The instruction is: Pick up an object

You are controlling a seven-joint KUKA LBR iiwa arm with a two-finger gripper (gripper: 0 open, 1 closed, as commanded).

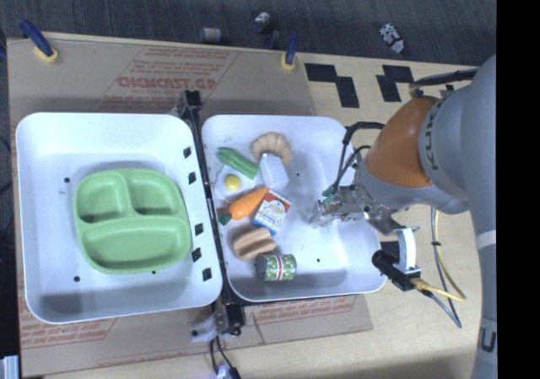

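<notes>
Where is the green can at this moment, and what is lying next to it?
In the camera view, the green can lies on its side in the right bin, near its front wall, just below the hot dog.

Bare floor in right bin (333, 137) around hand (325, 210), toys (257, 204) crowding its left half
</notes>
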